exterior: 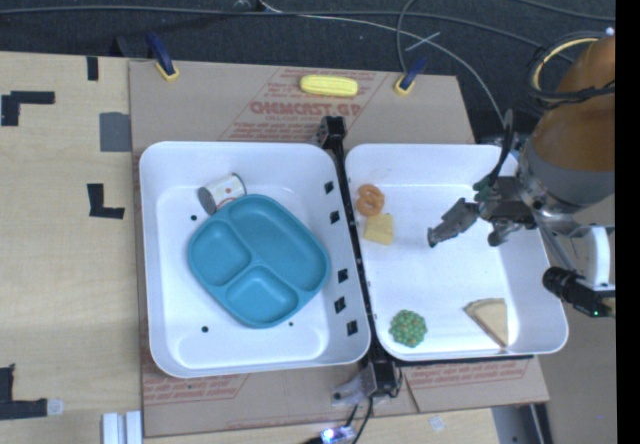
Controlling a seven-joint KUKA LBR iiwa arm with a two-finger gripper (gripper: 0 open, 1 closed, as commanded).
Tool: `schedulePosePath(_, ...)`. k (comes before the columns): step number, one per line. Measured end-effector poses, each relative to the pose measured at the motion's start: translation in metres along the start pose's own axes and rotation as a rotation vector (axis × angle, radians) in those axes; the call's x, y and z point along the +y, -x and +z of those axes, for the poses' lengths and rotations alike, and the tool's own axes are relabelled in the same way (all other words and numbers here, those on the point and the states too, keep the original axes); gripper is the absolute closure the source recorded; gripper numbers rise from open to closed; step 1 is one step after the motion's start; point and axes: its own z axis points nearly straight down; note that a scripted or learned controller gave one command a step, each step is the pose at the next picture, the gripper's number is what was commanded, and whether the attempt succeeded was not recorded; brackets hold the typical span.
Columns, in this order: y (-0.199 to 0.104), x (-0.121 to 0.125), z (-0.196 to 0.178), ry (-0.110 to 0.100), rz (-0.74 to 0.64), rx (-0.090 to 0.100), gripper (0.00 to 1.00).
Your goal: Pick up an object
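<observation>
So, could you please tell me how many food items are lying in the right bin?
4: a pretzel near the divider, a cheese cube just below it, broccoli at the front edge, and a bread slice in the front right corner. The arm could hide more.

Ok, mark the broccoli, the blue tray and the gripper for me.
broccoli (408, 328): camera view, centre of its green head.
blue tray (258, 259): camera view, middle divider ridge.
gripper (468, 229): camera view, between its two fingertips.

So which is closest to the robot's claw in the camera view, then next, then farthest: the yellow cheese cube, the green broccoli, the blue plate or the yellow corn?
From the gripper, in the right bin:
1. Yellow cheese cube, just to its left in that bin.
2. Green bumpy broccoli, at the bin's bottom edge.
3. Blue divided plastic plate, in the left bin; yellow corn cob, on the cardboard above. Too close to call.
</observation>
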Motion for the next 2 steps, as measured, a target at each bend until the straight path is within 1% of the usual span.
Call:
schedulePosePath(1, 0.0, 0.002, -0.004, 0.009, -0.003, -0.001, 0.0)
schedulePosePath(2, 0.006, 0.008, 0.046, 0.005, -0.002, -0.001, 0.0)
